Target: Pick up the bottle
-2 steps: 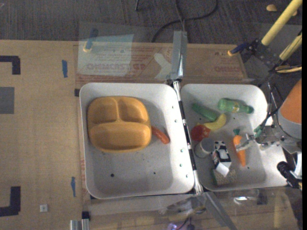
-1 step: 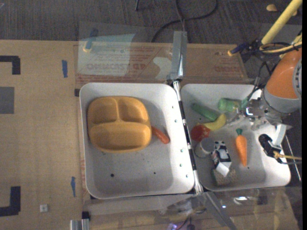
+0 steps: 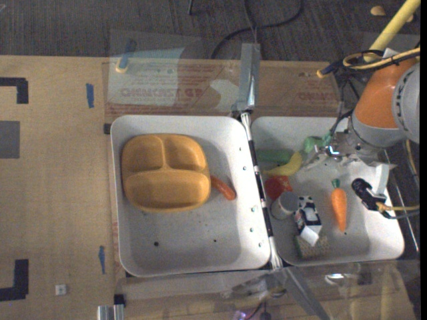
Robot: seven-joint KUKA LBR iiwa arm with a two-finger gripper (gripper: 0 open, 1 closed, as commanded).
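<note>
The right bin holds a small black-and-white patterned bottle-like container near its front middle. A green item lies at the bin's left wall beside a yellow banana. Another pale green piece sits right by my gripper, which hangs low over the back of this bin, under the orange-banded wrist. The gripper is well behind the patterned container and apart from it. I see nothing clearly between its tips.
Also in the right bin are an orange carrot, a red item, a grey cup and a greenish sponge-like block. The left bin holds an overturned yellow divided plate and a small orange piece.
</note>
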